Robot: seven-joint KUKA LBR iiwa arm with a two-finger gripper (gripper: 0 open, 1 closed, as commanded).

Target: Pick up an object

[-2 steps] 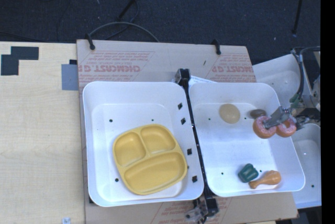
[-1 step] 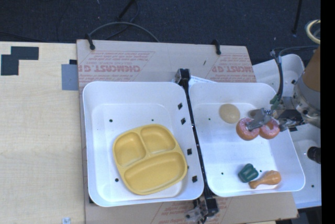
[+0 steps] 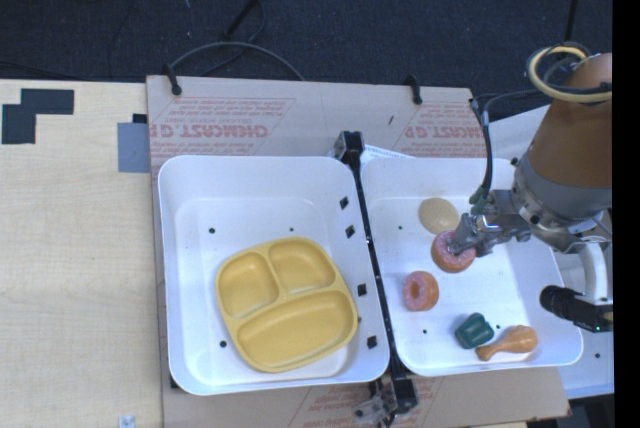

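Note:
The right bin point(image 3: 540, 286) holds several toy foods. A pink frosted donut point(image 3: 450, 256) lies near the bin's middle, and my gripper point(image 3: 470, 238) sits right at its upper right edge, overlapping it. Whether the donut is held cannot be told from this view. A second donut point(image 3: 421, 291) lies just below and to the left. A pale beige round piece point(image 3: 438, 214) rests above the first donut. A green block point(image 3: 474, 329) and an orange gourd-shaped toy point(image 3: 510, 343) lie near the front wall.
The left bin point(image 3: 190, 216) holds a yellow divided plate point(image 3: 287, 303). A black divider point(image 3: 362, 246) runs between the bins. The arm's grey body point(image 3: 570, 156) overhangs the right bin's far right side, with cables beside it.

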